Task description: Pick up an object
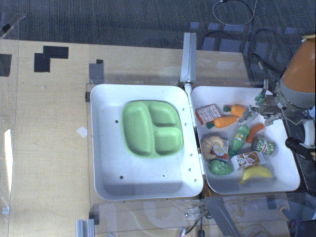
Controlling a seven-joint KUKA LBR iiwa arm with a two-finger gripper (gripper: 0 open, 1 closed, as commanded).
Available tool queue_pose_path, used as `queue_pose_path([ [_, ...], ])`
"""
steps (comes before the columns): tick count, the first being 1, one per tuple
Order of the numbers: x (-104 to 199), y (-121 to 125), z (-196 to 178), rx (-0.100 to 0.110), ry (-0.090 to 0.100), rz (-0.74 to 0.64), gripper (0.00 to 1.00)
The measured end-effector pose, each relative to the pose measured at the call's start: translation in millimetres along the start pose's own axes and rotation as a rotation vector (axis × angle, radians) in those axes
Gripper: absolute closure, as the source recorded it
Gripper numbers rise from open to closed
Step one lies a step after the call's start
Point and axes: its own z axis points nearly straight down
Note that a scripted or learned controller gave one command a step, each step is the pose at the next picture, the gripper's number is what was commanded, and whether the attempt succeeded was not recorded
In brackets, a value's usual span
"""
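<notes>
The gripper (pixel 260 108) is hovering over the right bin (pixel 292 180), near a carrot (pixel 225 122) and green bottle (pixel 239 138); I cannot tell its state. A green tray (pixel 151 128) is sitting in the left bin (pixel 106 147).

Even, soft overhead light; a white glare streak on the worktop (pixel 44 132) far from the tool; whole view slightly soft, faint shadows.
</notes>
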Motion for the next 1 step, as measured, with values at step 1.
queue_pose_path([
  [1, -12.5, 34.5, 103.8, -0.01, -0.002, -0.011, 0.0],
])
